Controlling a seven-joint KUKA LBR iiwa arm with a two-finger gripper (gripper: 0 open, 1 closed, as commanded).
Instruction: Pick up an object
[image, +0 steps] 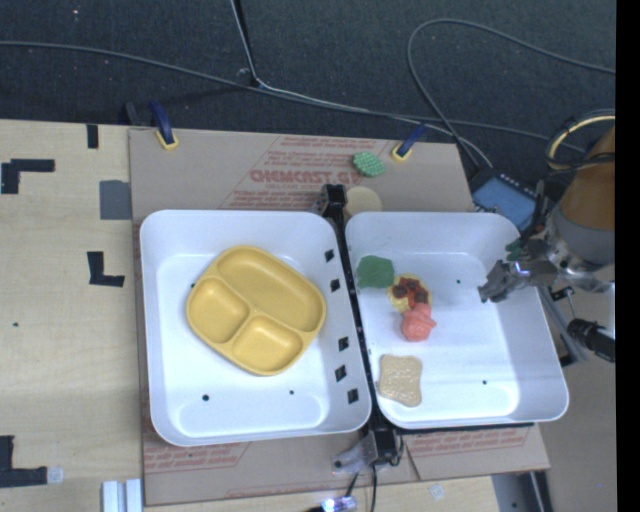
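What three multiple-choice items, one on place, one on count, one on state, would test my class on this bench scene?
1. Where does the yellow plate lie?
A. left bin
B. right bin
C. on the cardboard

2. How many small things lie in the right bin?
A. two
B. four
C. six

3. How does the gripper stand?
A. deep in the left bin
B. over the right bin's right side, holding nothing
C. lifting the plate

Key: 1 A, the plate lies in the left bin. 2 B, a green piece, a dark piece, a pink piece and a tan slice. 3 B, it sits near that bin's right wall, apart from all four.
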